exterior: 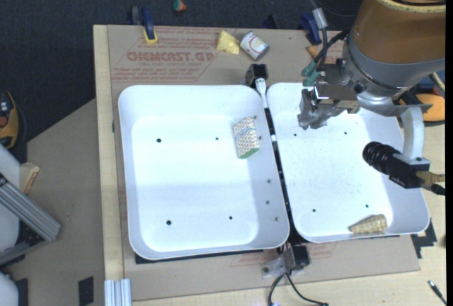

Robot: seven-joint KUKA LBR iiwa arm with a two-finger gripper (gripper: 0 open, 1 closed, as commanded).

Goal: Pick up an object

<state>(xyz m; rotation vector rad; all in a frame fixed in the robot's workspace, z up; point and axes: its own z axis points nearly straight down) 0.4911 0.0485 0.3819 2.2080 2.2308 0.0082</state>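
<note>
Gripper (311, 115): hanging over the far-left part of the right bin, fingers pointing down; nothing is showing between them, and whether they are spread or closed cannot be told from this angle.
Arm (403, 7): reaching in from the right of the right bin, its wide orange band sitting above a grey wrist, with dark cables trailing along the wrist toward the gripper.
Right bin (333, 177): lying directly under the gripper, a shallow white tray with a speckled floor.
Tan object (369, 224): resting on the floor of the right bin at its near edge, well apart from the gripper.
Black cylinder (386, 159): sticking out over the right side of the right bin, attached to a mount at that edge.
Left bin (184, 177): sitting just beside the right bin, their rims touching along the middle.
Patterned packet (245, 136): lying in the left bin, close to the rim it is sharing with the right bin.
Yellow piece (228, 42) and small white box (253, 45): lying on the cardboard sheet beyond the left bin's far edge.
</note>
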